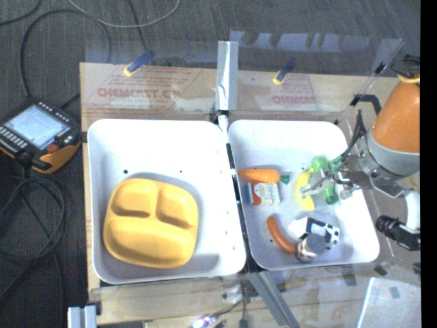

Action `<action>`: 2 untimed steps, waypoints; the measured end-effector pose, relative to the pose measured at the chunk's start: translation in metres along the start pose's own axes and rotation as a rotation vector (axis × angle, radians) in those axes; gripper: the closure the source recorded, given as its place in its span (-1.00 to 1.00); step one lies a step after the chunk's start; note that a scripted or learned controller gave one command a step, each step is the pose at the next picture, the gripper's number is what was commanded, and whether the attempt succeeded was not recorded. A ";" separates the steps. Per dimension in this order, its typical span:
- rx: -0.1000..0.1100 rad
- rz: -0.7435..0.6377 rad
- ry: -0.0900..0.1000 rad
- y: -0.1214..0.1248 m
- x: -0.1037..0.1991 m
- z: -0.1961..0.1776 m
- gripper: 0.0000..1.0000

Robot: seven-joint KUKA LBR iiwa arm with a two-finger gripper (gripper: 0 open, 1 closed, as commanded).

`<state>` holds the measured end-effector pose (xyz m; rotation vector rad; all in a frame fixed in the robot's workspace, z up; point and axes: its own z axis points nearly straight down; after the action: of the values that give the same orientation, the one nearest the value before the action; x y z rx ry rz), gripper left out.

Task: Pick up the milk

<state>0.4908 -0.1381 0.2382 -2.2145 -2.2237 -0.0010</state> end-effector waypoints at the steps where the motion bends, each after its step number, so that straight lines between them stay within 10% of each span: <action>1: 0.001 -0.079 -0.001 0.056 -0.012 0.115 -1.00; 2: -0.012 0.008 -0.001 0.051 -0.038 0.148 -1.00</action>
<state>0.5420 -0.1750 0.0898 -2.2297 -2.2212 -0.0127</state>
